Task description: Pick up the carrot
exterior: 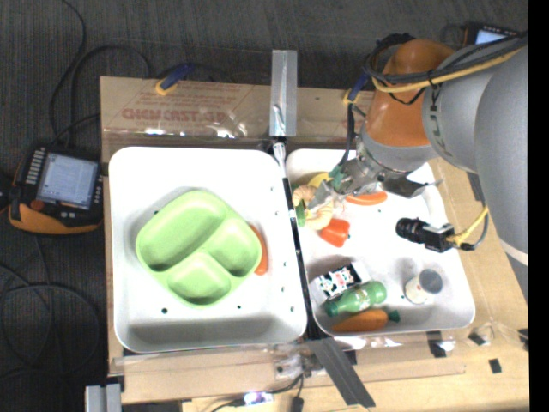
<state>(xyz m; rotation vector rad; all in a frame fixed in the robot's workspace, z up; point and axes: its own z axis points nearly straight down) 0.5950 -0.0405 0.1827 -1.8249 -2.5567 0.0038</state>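
Observation:
The carrot (360,320), orange with a green stalk end, lies along the front wall of the right bin (446,303). A green bottle (357,297) rests right behind it, touching or nearly so. My gripper (331,192) hangs over the back left part of the same bin, well behind the carrot. It is low among a yellow piece (316,181), a pale piece (304,198) and a red-orange pepper (336,231). Nothing shows as held.
A black-and-white carton (336,280) lies beside the bottle. A flat orange piece (370,199) sits right of the gripper, and a small grey cup (421,286) at the front right. The left bin (129,316) holds a green divided plate (199,245) with an orange item (261,253) at its edge.

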